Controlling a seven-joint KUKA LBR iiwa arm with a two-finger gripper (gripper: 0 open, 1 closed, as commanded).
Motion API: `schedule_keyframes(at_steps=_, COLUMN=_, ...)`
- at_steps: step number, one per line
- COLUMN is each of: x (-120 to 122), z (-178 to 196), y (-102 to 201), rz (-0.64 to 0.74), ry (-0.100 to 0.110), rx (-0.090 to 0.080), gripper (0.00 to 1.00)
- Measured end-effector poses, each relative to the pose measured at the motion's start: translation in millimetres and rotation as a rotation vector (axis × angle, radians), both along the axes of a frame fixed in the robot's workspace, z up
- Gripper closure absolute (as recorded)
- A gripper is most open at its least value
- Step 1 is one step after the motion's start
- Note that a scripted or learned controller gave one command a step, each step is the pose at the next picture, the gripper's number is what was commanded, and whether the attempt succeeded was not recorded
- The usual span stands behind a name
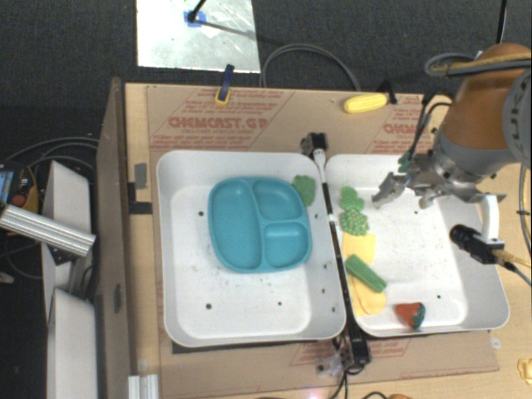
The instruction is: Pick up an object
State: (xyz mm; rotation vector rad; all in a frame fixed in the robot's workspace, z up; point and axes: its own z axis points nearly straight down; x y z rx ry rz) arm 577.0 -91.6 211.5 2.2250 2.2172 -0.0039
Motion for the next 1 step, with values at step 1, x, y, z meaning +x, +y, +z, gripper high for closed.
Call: schedule_keyframes(at_steps=1, x=-82.6, z=-101.6, y=-23.6, rz=-0.001, ry=0.013, rx=0.004, gripper=0.0)
